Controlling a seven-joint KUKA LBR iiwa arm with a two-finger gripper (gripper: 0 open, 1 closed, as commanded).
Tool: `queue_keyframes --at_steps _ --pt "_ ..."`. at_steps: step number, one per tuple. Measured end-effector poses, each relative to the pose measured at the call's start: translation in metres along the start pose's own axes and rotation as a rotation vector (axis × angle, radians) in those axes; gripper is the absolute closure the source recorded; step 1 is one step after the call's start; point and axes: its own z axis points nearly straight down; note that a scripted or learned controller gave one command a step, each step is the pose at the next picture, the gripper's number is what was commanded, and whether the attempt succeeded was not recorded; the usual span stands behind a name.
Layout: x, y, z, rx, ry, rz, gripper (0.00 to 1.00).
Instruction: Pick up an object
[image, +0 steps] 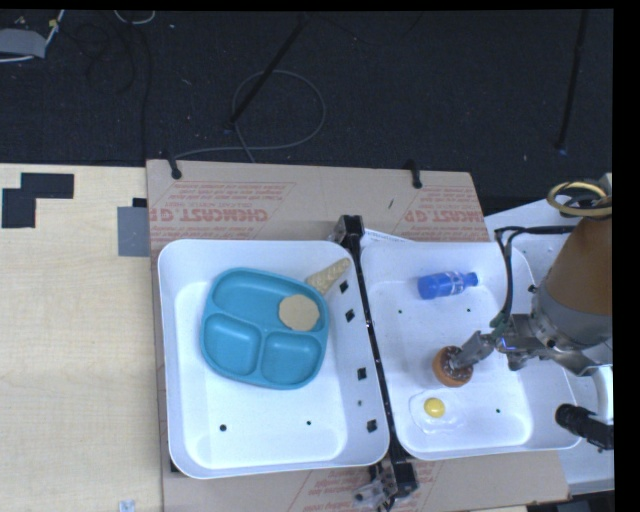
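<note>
In the right bin (500, 425) lie a blue bottle (446, 285) on its side near the back, a small brown and orange round object (452, 368) in the middle, and a white fried-egg toy with a yellow yolk (433, 408) near the front. My gripper (472, 352) reaches in from the right, low in the bin. Its tip is right at the brown object's upper right side and seems to touch it. The grey arm with its orange band (588, 270) hangs over the bin's right edge.
The left bin (250, 440) holds a blue divided plate (262, 330) with a tan disc (299, 313) on its right rim. A tan wedge-shaped piece (329, 275) lies beside the black divider (365, 330) between the bins. Cables run along the right edge.
</note>
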Motion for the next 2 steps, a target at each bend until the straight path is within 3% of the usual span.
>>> queue_keyframes --at_steps 1,2 --pt "0.001 -0.007 0.045 0.000 0.001 0.000 0.00" --pt "0.000 -0.006 0.033 -0.002 0.000 0.006 1.00"
